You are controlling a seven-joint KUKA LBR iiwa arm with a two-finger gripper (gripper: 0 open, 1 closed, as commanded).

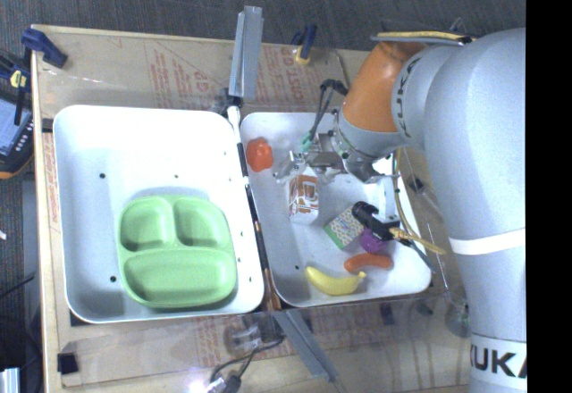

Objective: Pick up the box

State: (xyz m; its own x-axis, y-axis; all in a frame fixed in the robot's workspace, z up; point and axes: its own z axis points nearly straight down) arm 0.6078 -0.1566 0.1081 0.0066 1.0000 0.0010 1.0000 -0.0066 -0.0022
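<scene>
The box is a small brown and white carton lying in the right bin, near its middle left. My gripper hangs over the far end of the box, close to it or touching it. The grey wrist with its orange band reaches in from the upper right and hides the bin's far right corner.
In the right bin lie an orange-red round fruit, a green patterned block, a purple item, a red sausage shape and a banana. The left bin holds a green divided tray.
</scene>
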